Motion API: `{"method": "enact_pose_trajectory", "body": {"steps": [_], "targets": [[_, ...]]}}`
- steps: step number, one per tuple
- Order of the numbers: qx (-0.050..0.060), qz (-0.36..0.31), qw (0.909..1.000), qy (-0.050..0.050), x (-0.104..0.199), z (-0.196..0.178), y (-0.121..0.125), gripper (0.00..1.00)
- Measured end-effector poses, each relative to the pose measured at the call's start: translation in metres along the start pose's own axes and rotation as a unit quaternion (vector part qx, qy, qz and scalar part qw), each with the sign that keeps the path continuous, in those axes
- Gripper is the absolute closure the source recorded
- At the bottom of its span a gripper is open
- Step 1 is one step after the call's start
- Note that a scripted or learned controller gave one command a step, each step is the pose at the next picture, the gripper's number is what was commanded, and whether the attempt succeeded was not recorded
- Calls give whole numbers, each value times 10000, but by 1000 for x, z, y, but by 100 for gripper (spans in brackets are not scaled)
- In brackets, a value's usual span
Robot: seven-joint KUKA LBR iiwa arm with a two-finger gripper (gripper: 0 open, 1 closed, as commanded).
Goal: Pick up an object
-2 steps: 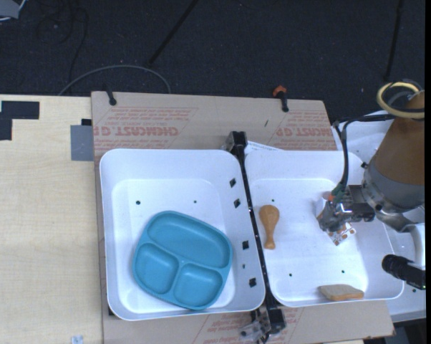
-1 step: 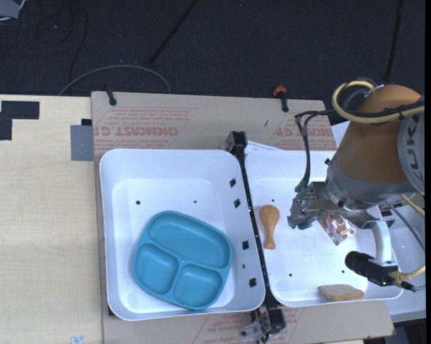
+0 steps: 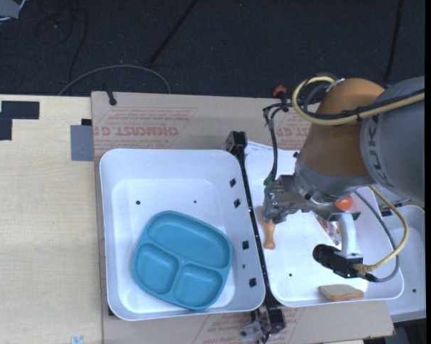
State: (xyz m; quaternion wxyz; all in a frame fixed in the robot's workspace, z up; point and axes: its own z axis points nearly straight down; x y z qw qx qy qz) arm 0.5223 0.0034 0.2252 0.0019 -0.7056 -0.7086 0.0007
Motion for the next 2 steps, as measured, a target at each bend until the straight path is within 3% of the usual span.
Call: {"method": "enact_pose_trajectory", "body": {"steps": [1, 2], "targets": [[3, -2, 10000, 1, 52, 2, -1, 100], [-6, -3, 10000, -1, 97, -6, 17, 100]]}}
